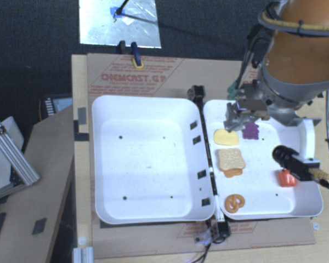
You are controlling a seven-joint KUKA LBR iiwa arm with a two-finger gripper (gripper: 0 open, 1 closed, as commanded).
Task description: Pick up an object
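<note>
My gripper (234, 121) hangs over the far part of the right bin (304, 210), just above a yellow flat piece (226, 138) and beside a purple toy (251, 130). Nearer the front lie a slice of toast (231, 161), a pretzel (234, 203) and a red-orange object (287, 178) at the right. Nothing shows between the gripper's fingers.
The left bin (101, 163) sits beside the right one, joined by a black-clipped divider (205, 147). A cardboard sheet (137, 75) lies under both bins. A metal plate (119, 14) lies beyond the bench and an aluminium frame (5, 152) stands at the left.
</note>
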